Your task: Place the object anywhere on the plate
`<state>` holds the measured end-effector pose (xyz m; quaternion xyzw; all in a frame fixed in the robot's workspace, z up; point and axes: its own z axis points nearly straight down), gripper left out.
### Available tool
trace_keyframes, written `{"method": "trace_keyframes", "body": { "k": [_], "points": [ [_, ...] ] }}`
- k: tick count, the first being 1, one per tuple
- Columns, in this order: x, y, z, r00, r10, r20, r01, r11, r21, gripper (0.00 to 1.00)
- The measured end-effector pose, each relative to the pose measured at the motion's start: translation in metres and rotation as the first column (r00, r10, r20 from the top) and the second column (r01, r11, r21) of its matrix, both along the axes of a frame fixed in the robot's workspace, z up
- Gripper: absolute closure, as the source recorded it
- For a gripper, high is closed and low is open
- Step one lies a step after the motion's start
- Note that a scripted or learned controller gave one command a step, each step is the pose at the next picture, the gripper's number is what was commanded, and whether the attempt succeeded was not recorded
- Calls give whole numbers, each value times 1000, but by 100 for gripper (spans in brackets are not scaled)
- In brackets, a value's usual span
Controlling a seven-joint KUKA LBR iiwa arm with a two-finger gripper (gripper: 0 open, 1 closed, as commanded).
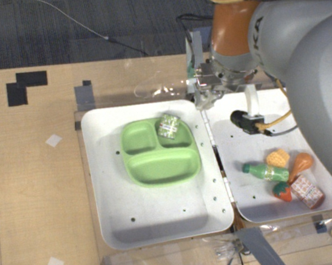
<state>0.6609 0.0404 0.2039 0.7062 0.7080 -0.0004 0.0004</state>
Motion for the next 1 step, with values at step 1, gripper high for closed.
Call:
{"method": "trace_keyframes", "body": {
  "k": [1],
  "points": [
    [0,0,0,1000,1,0,-1,1000,0,0]
  ]
}}
